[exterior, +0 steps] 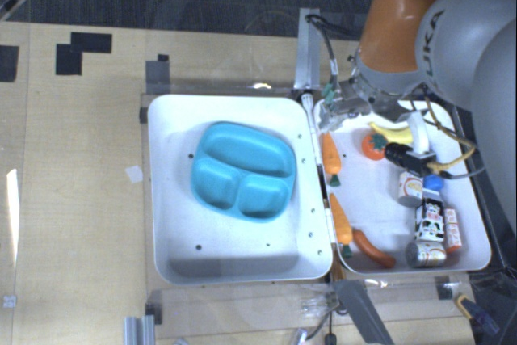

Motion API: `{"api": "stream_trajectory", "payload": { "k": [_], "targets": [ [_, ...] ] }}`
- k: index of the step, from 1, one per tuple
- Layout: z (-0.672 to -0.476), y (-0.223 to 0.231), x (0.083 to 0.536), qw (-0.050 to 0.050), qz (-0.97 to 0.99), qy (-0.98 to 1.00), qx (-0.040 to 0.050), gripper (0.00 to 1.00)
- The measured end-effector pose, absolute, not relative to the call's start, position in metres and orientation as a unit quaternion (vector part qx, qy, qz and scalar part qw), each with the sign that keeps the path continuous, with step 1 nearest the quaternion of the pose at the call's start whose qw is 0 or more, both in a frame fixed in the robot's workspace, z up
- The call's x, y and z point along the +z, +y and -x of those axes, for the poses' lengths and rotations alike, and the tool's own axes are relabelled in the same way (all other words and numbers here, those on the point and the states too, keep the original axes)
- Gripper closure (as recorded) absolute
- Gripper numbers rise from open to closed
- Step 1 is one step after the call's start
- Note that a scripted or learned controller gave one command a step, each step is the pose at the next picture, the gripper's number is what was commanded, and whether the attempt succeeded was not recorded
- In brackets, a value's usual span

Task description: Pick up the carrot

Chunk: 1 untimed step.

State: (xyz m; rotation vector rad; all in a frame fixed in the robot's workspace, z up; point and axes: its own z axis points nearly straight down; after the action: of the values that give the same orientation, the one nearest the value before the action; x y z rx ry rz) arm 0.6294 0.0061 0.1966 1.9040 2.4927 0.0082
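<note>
Grey arm (464, 36) with its orange band comes in from the right, and we see it hanging over the top of the right bin (477, 242). Tabletop (73, 190) is pale wood-tone with black marks at upper left. Left bin (166, 198) is white and carries a blue divided tray (242, 170), sitting roughly centred.

Right bin is crowded. We count two carrots along its left wall: carrot (330, 155) lies near the top, lengthwise against the wall; a second carrot (340, 220) lies lower down the same wall. A reddish sausage-shaped item (373, 250) touches the lower carrot's bottom end. A banana (393, 127) sits under the wrist, an orange-red round toy (374, 145) just beside it. Can (430, 234) and small bottles cluster at lower right.

Tool (335, 107) sits at the bin's top-left corner, just above the upper carrot's top end. We cannot tell its state or whether it touches the carrot; cabling and the wrist blur it.
</note>
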Motion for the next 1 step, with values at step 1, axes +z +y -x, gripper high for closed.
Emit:
{"api": "stream_trajectory", "payload": {
  "k": [1],
  "targets": [
    [-0.6025,-0.0491,0.1848,0.001,-0.646,0.764,0.0007,1.0]
  ]
}}
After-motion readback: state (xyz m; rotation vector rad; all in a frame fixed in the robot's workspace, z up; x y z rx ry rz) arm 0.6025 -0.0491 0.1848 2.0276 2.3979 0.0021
